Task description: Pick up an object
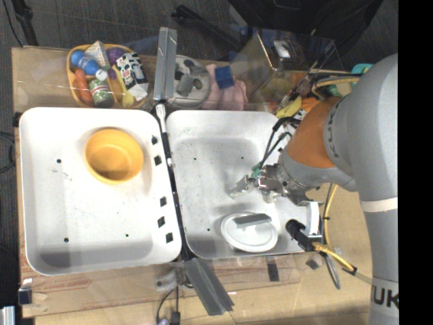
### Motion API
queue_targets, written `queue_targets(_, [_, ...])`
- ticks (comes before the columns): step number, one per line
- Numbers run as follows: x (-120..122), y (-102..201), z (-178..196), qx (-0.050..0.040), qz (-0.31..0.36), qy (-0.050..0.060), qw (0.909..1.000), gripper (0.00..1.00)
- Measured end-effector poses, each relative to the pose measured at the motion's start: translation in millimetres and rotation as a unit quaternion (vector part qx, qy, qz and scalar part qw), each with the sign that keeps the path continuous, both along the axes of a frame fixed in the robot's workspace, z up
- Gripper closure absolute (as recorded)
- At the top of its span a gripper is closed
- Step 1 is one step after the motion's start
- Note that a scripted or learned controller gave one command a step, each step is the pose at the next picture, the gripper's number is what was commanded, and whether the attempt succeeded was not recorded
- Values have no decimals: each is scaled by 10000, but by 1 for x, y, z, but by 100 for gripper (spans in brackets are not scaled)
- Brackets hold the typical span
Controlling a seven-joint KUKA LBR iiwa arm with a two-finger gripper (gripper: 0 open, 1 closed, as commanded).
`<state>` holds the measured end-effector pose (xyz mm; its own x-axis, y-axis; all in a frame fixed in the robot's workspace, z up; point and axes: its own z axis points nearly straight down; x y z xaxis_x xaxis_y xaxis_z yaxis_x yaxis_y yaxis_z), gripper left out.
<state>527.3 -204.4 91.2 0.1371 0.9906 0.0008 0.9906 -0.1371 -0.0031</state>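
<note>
Looking down at the bench (40, 66), the biggest thing in view is the grey arm (369, 134) coming in from the right, with its orange band (312, 137) sitting just above the wrist. Next up are the two white bins side by side: the left bin (40, 202) and the right bin (203, 147), touching along the middle divider. The gripper (240, 186) is down over the middle of the right bin, pointing left, and honestly it's too small and blurry to tell how far apart it's set or whether anything is caught in it.

In the left bin there's a yellow bowl (114, 155) sitting upright toward the upper part, well apart from the arm. In the right bin, a white round dish (249, 232) rests near the front wall, just below the gripper, with a small grey piece (251, 220) lying across its top. Behind the bins, at the back left, a yellow basket (76, 73) is stuffed with small colourful items, and a blue block (224, 76) sits further right.
</note>
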Motion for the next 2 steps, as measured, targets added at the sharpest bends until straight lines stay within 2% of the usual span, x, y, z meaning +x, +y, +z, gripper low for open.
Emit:
queue_targets(1, [-43,14,0,8,564,-12,9984,0])
queue_targets(2, [-41,14,10,3,582,-24,9983,100])
